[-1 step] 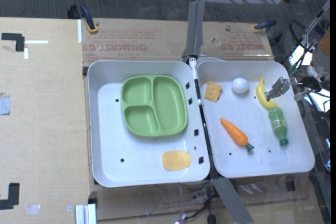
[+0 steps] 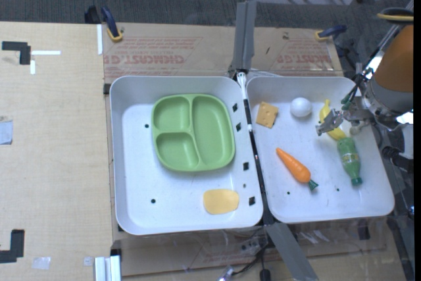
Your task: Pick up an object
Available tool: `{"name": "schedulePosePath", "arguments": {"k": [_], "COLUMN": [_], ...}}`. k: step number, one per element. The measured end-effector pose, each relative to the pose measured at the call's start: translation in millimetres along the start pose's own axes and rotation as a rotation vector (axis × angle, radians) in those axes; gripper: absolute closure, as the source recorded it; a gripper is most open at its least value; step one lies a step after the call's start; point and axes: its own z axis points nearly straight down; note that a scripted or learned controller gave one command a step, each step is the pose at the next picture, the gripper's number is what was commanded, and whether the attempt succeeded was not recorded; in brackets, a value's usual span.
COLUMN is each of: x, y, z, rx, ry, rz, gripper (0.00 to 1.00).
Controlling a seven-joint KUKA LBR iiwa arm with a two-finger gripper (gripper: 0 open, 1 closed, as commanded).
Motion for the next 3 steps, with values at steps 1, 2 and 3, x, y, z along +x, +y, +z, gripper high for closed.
{"name": "schedulePosePath", "arguments": {"k": [1, 2, 3], "x": [3, 2, 85], "y": [49, 49, 71], "z": [20, 11, -89], "rx": [-0.003, -0.004, -0.003], "ry": [0.002, -0.002, -0.001], "rz": [-0.086, -0.089, -0.023], "gripper": [0.00, 1.00, 1.00]}}
